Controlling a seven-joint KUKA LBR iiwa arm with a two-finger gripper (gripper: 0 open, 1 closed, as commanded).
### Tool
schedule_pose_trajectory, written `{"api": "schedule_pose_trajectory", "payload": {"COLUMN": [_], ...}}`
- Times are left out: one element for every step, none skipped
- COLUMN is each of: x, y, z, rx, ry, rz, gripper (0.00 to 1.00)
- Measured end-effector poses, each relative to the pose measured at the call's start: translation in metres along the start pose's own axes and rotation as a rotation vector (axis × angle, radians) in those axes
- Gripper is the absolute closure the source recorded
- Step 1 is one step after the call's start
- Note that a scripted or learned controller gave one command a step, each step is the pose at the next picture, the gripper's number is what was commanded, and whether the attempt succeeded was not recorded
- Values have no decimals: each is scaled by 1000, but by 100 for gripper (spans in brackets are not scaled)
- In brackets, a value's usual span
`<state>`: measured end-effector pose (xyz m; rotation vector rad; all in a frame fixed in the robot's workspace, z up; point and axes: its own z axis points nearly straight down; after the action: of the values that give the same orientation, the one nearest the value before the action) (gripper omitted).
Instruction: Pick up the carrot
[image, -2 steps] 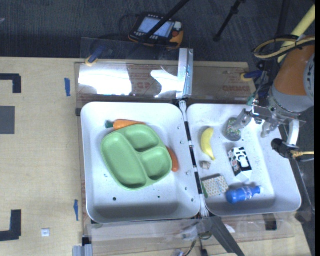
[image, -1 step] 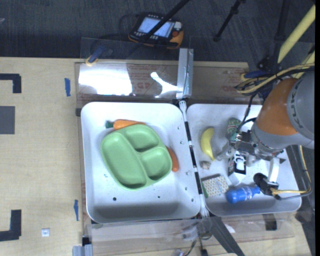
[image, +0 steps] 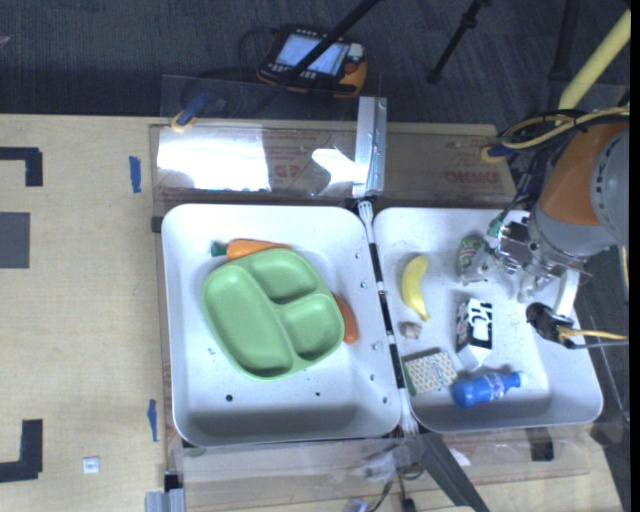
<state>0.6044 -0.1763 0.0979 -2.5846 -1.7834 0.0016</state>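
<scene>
The carrot (image: 256, 245) lies in the left bin (image: 190, 300), mostly hidden under the far edge of a green divided plate (image: 272, 312). Its orange body and green top peek out at the plate's upper left. Another orange piece (image: 347, 320) shows at the plate's right edge; whether it belongs to the same carrot is unclear. The gripper (image: 508, 252) hangs over the far right part of the right bin (image: 570, 400), beside a small greenish object (image: 470, 254) and well away from the carrot.
The right bin holds a banana (image: 414, 285), a black-and-white packet (image: 477, 323), a patterned flat pad (image: 430, 372) and a blue bottle (image: 484, 386). A raised divider (image: 380, 300) separates the two bins. The arm's grey body and orange band (image: 575, 190) stand at the right.
</scene>
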Motion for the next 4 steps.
{"api": "schedule_pose_trajectory", "payload": {"x": [-3, 6, -27, -52], "y": [24, -3, 13, -60], "z": [-125, -23, -144, -24], "rx": [-3, 0, -3, 6], "ry": [-1, 1, 0, 6], "rz": [106, -10, 140, 96], "gripper": [0, 0, 0, 0]}}
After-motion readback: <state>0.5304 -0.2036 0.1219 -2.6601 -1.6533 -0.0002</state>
